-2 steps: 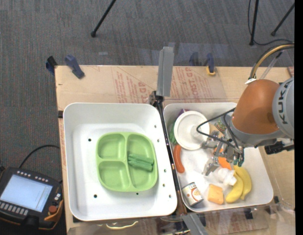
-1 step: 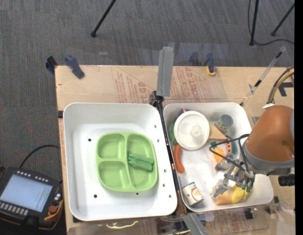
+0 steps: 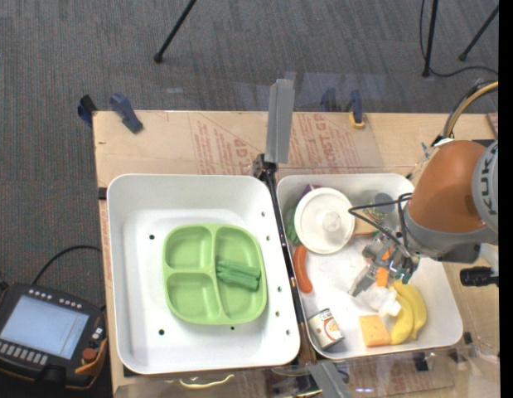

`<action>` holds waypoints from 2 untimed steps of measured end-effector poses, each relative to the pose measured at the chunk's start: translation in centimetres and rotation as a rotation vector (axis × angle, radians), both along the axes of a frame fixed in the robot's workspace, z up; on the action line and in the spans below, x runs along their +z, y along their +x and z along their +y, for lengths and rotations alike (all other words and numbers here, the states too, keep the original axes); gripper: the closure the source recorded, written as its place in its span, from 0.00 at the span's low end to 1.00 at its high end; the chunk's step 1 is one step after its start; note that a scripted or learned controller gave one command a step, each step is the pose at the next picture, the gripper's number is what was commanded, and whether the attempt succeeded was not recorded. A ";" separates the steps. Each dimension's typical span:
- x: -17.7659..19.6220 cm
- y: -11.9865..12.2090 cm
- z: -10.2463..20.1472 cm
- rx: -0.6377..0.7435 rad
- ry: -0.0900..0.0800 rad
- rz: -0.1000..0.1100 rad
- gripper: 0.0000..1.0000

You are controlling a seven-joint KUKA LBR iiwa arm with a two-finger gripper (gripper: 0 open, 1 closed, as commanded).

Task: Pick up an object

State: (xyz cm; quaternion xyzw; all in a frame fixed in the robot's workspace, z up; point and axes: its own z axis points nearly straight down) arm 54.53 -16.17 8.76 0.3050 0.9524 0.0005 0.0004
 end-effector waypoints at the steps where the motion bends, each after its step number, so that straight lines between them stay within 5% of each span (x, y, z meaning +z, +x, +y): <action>1: 0.0 -4.5 2.2 -0.041 0.001 0.002 0.00; 2: 0.0 0.8 1.9 0.072 0.000 0.000 0.00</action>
